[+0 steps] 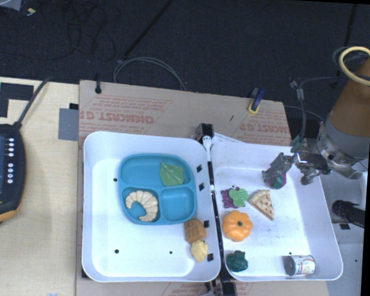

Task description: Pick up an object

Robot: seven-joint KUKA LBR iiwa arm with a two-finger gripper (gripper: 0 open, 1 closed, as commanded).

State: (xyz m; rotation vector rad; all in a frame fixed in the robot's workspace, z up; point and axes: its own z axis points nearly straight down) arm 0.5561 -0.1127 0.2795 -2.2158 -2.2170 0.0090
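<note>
Camera view: I see my claw (291, 169) spread open over the right bin (329, 249), gripping nothing; one finger (277, 166) sits just above a purple-green toy (276, 180). Grapes (235, 196), pie slice (262, 203), pumpkin (237, 225) and can (300, 265) lie nearby.
</note>
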